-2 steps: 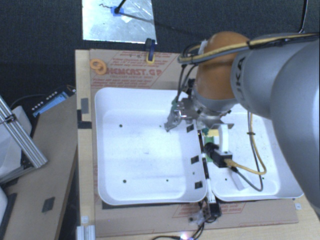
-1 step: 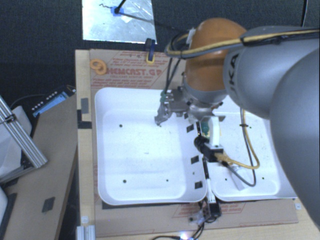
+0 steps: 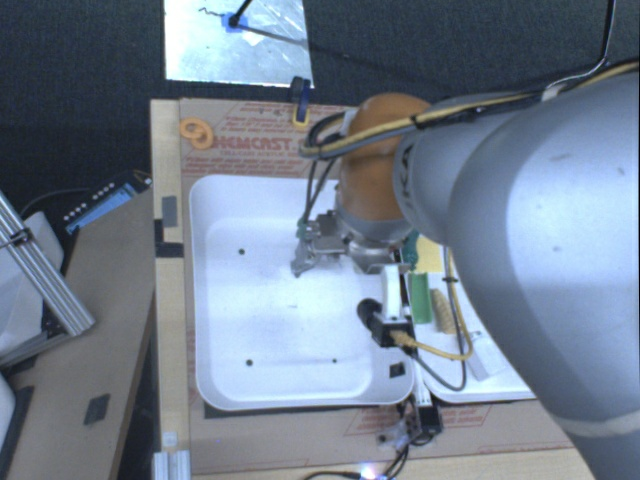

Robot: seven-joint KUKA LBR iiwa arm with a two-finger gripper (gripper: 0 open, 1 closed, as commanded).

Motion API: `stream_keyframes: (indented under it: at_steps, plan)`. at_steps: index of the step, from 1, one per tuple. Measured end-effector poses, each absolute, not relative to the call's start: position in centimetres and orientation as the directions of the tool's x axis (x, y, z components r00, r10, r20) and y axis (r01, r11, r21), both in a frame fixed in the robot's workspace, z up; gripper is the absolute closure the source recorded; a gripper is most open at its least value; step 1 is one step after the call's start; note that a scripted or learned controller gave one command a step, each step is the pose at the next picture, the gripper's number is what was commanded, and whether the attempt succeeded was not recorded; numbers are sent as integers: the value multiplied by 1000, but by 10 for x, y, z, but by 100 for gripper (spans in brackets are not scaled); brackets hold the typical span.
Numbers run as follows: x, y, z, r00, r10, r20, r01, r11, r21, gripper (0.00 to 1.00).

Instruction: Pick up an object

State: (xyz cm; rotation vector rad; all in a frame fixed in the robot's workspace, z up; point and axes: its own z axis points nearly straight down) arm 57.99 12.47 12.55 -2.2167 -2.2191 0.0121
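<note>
The arm (image 3: 520,218) covers most of the right bin (image 3: 500,380). In the left bin (image 3: 225,298) hangs the gripper (image 3: 303,260); its grip cannot be told. Objects (green (image 3: 420,298) and yellow (image 3: 429,256)) lie right, under the arm. Better to move over them before descending.

bulky grey arm (image 3: 530,238), orange band (image 3: 375,168), black and yellow cables, small metal tool (image 3: 305,258).

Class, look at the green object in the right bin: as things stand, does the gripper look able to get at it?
Probably not directly. The gripper hangs over the left bin, while the green object lies in the right bin, mostly under the arm.
</note>
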Motion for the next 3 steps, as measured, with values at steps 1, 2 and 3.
stream_keyframes:
  at_steps: [1,2,3]
  plan:
    - [567,237,94,-14,1000,5,1000,14,-2,0]
    - [570,229,96,-2,1000,1,1000,2,0,0]
    - [570,229,96,-3,1000,1,1000,3,0,0]
